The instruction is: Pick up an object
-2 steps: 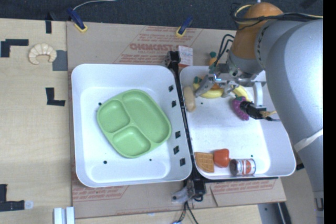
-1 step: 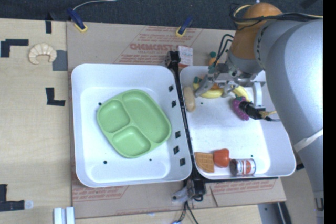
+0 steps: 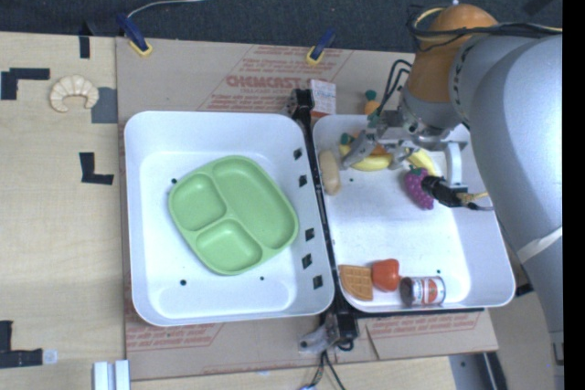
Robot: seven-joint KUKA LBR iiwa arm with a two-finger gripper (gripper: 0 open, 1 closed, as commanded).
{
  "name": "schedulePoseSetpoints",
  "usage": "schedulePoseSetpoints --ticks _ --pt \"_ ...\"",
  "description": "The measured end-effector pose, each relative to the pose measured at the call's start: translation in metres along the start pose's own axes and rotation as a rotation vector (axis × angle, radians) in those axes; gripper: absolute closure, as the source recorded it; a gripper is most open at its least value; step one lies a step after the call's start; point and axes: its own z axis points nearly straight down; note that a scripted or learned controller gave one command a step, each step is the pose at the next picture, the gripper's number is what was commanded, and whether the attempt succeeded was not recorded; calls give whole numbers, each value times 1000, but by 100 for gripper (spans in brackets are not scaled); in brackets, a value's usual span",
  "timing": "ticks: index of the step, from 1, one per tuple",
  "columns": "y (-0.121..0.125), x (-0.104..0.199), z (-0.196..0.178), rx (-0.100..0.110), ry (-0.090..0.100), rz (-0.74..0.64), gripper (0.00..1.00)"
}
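Observation:
My gripper [image 3: 379,144] hangs low over the far part of the right bin [image 3: 475,251], below the orange wrist band. Right under it lies a yellow banana [image 3: 370,164], touching or nearly touching the gripper. A bunch of purple grapes [image 3: 419,189] sits just to the right of the banana. A beige oblong piece [image 3: 329,172] rests against the bin's left wall. Along the near edge lie an orange waffle [image 3: 356,282], a red tomato [image 3: 387,272] and a small can [image 3: 422,290] on its side.
The left bin [image 3: 151,151] holds a green divided plate [image 3: 233,213]. A croissant [image 3: 73,93] lies on the bench at far left. A small box [image 3: 322,96] stands behind the divider between the bins. The grey arm covers the right side.

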Motion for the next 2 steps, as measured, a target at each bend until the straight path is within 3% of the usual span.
schedulePoseSetpoints --ticks 1,2 --pt "0 -7 0 0 1 -1 0" --pt "-1 0 0 -4 -12 6 0"
